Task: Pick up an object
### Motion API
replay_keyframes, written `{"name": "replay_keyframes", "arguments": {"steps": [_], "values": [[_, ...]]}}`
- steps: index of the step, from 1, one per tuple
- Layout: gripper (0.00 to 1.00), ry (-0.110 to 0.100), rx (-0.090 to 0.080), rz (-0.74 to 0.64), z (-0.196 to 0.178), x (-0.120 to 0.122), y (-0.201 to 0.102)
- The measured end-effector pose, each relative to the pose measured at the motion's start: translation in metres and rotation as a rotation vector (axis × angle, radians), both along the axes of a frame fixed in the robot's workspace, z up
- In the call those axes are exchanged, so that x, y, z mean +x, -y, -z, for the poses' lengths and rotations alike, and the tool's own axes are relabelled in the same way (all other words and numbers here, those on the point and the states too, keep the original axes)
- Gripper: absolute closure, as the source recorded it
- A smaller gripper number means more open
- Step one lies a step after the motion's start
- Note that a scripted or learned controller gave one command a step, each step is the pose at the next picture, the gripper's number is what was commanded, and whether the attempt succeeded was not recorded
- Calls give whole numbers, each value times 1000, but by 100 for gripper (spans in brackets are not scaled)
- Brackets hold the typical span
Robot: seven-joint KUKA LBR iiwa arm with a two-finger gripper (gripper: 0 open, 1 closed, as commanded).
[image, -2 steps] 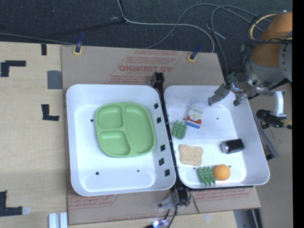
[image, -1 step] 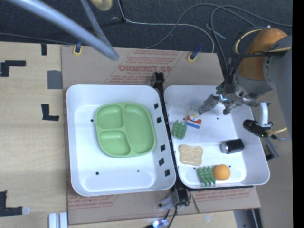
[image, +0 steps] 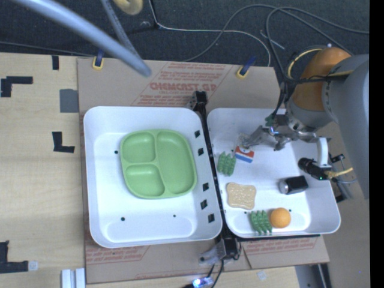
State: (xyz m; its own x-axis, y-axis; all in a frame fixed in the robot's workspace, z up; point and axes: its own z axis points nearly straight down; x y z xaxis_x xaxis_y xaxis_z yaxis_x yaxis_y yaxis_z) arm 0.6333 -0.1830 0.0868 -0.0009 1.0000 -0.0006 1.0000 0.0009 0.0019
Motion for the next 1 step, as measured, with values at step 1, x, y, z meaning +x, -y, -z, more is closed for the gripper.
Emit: {"name": "replay_keyframes", "arguments": {"steps": [1], "values": [[100, 14, 3, -3, -17, 5, -3]]}}
